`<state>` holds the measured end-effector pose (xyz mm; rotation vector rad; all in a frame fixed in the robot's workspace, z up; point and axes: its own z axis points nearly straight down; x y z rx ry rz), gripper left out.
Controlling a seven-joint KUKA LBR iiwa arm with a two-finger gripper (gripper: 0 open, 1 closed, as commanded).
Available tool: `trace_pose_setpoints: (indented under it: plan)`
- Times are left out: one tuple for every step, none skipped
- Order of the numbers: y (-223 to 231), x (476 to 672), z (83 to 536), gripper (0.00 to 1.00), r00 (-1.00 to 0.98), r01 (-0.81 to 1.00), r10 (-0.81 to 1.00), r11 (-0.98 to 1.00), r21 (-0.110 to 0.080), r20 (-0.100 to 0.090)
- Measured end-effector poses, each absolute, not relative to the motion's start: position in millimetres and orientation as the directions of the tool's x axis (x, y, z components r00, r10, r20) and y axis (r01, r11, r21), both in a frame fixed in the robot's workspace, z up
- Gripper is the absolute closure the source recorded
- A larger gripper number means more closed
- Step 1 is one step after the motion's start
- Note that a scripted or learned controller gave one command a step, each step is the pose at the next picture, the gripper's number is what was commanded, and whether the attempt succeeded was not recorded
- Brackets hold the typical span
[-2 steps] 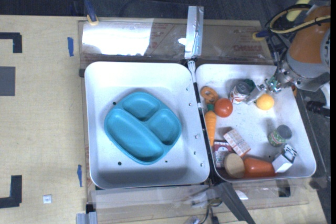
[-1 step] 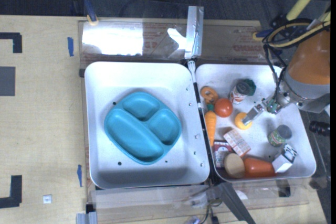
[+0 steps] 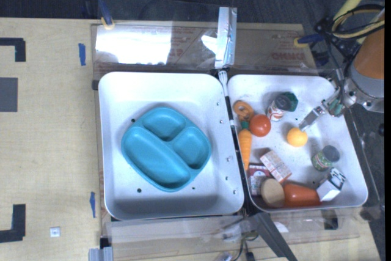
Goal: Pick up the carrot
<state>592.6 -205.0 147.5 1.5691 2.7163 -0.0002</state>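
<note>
The carrot (image 3: pixel 245 147) is a small orange cone lying lengthwise against the left wall of the right bin (image 3: pixel 357 174), just below and left of a red tomato (image 3: pixel 260 125). My gripper (image 3: pixel 310 118) hangs over the right part of that bin, just above and right of a yellow ball (image 3: pixel 297 137). It is well to the right of the carrot and apart from it. The grey arm with its orange band (image 3: pixel 372 58) comes in from the right edge.
The right bin is crowded: a can (image 3: pixel 281 105), an orange ring-shaped toy (image 3: pixel 242 110), a red-and-white box (image 3: pixel 275 165), a tan piece (image 3: pixel 273 191), a red sausage shape (image 3: pixel 300 194), a small tin (image 3: pixel 324 158). The left bin (image 3: pixel 116 101) holds a blue divided plate (image 3: pixel 166 147).
</note>
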Motion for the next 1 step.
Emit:
trace_pose_setpoints:
  plan:
    - [-165.9, 556.9, 86.8, 0.00, -0.567, 0.824, 0.824, 0.567, 0.004, -0.005]
